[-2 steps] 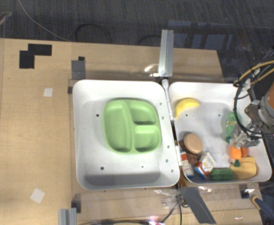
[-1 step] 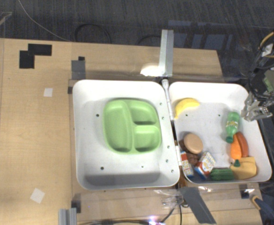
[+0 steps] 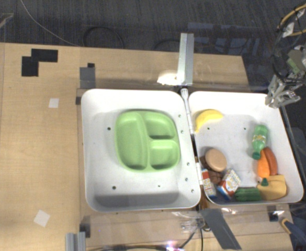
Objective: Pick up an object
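Gripper [image 3: 281,94] over right bin's [image 3: 236,120] far right corner, holding nothing; finger state unclear. Objects crowd near edge: carrot [image 3: 267,162], green bottle [image 3: 259,140], banana [image 3: 208,118] apart. Risk: descent here strikes rim, or clutter spoils grasp.

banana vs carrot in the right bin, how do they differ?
The banana is yellow; the carrot is orange. The banana lies alone at the bin's far left corner by the divider; the carrot sits near the right wall, packed among other items, just below a green bottle. The banana is curved, the carrot straighter. Both lie flat in the right bin.
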Robot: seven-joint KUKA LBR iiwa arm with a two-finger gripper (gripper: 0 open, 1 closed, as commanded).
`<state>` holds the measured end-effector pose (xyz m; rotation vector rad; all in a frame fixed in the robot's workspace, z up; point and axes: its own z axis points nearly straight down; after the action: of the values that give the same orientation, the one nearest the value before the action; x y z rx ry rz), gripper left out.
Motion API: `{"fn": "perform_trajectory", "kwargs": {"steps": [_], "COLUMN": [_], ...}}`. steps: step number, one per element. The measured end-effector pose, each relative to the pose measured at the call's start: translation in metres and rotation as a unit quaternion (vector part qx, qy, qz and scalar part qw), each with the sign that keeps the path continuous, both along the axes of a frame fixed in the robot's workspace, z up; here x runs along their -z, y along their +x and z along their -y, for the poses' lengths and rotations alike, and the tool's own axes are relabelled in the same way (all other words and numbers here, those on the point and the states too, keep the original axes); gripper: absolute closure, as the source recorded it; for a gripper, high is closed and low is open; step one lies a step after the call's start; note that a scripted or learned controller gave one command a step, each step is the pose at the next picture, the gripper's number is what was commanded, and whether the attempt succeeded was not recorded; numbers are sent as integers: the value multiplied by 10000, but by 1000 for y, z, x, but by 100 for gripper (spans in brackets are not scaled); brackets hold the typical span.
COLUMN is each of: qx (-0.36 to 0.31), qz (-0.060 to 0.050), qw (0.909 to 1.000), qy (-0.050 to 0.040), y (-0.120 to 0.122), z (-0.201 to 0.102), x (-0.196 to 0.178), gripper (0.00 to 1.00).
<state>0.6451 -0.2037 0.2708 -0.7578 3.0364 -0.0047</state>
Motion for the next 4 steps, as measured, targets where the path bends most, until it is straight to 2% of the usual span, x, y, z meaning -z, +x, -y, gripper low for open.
{"fn": "perform_trajectory", "kwargs": {"steps": [1, 2, 3, 4], "qx": [1, -1960, -1959, -2520], "qz": [64, -21, -9, 28], "qw": [10000, 9806, 9806, 9677], "qy": [-3, -15, -20, -50], "y": [2, -32, -32, -66], "z": [0, 1, 1, 1], "x": [-15, 49, 47, 169], "gripper": [100, 100, 0, 0]}}
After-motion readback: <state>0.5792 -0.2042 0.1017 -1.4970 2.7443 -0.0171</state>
